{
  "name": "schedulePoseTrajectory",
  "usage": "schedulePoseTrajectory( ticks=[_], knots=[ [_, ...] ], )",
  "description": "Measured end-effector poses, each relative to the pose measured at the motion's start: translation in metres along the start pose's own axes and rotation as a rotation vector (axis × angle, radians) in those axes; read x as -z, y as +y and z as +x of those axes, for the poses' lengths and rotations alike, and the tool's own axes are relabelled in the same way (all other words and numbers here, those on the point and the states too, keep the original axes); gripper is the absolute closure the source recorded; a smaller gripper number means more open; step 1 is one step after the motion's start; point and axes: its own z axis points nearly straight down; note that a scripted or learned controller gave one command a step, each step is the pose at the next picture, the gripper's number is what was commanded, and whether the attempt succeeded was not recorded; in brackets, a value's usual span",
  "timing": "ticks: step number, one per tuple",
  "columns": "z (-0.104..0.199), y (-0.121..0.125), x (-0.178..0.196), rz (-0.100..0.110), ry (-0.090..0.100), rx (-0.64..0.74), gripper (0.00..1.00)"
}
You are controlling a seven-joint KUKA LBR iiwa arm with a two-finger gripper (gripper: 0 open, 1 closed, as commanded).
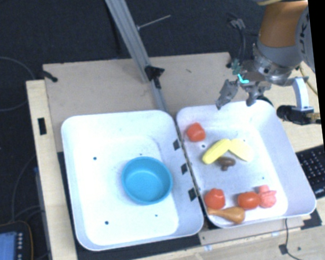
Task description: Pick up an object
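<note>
Step in hand: approach, as I judge it; nothing is grasped yet and no object is lifted.
End effector (237, 96): hangs over the far edge of the right bin (280, 142), near the desk's far right corner. Fingers are spread apart, nothing between them.
Arm (279, 31): reaches in from the right, orange band above the wrist.
Candidate objects: all lie in the right bin. Orange-red piece (195, 132) at the bin's far left corner; yellow banana-like piece (216, 151) and pale yellow wedge (240, 151) touching at mid-bin, small brown item (227, 163) just beside them.
Near-edge cluster: red piece (214, 198), orange pear-like piece (230, 213), red tomato-like piece (248, 200), pink piece (267, 197), close together along the bin's near edge.
Relation to end effector: the yellow pair lies nearest, toward the desk's near edge from the fingers; the near-edge cluster is well apart.
Left bin (85, 164): holds a blue bowl (147, 180), well apart from the end effector.
Next move, my judgement: travel toward the near edge until centred over one isolated piece, then descend with the fingers straddling it. The orange-red piece stands clear of neighbours but close to the bin wall.
</note>
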Motion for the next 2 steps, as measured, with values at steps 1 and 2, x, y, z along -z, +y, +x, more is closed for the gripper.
schedulePoseTrajectory(
  ticks=[1, 2],
  knots=[
    [0.000, 0.001, 0.003, -0.006, -0.001, 0.001, 0.00],
    [0.005, -0.001, -0.043, 0.000, -0.006, 0.000, 0.00]
  ],
)
